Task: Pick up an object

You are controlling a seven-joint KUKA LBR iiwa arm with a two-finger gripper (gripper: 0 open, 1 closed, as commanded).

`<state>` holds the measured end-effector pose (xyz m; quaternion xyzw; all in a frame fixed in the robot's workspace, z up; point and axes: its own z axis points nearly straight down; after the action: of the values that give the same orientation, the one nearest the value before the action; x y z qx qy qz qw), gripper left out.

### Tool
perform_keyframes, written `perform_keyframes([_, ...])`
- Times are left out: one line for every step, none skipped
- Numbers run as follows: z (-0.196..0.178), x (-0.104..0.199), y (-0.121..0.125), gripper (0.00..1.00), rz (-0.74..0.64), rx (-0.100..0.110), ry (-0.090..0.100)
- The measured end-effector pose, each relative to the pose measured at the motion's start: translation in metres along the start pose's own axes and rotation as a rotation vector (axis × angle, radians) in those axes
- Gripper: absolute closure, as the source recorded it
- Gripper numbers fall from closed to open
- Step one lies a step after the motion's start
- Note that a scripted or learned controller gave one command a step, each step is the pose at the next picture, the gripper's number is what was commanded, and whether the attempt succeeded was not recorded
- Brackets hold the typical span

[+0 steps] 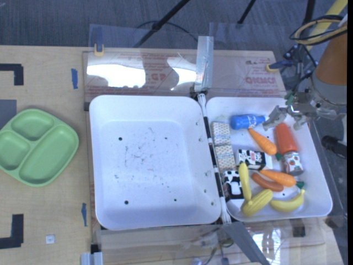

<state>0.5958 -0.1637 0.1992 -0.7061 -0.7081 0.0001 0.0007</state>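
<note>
Gripper (pixel 287 115) hangs over the right bin's (pixel 322 173) far end, fingers spread, nothing between them. The red bottle (pixel 285 141) sits just below it (long axis running toward the camera).

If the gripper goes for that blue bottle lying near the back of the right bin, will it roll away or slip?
The blue bottle lies on its side and looks rounded, so a nudge would probably roll it. Its smooth surface may slip between closing fingers. An orange carrot close in front might stop a forward roll. It looks like a small toy, likely light.
</note>
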Motion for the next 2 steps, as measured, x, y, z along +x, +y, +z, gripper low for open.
perform_keyframes([-0.068, 0.003, 0.018, 0.0, -0.025, -0.003, -0.002])
perform_keyframes([0.109, 0.006, 0.013, 0.0, -0.08, -0.002, 0.005])
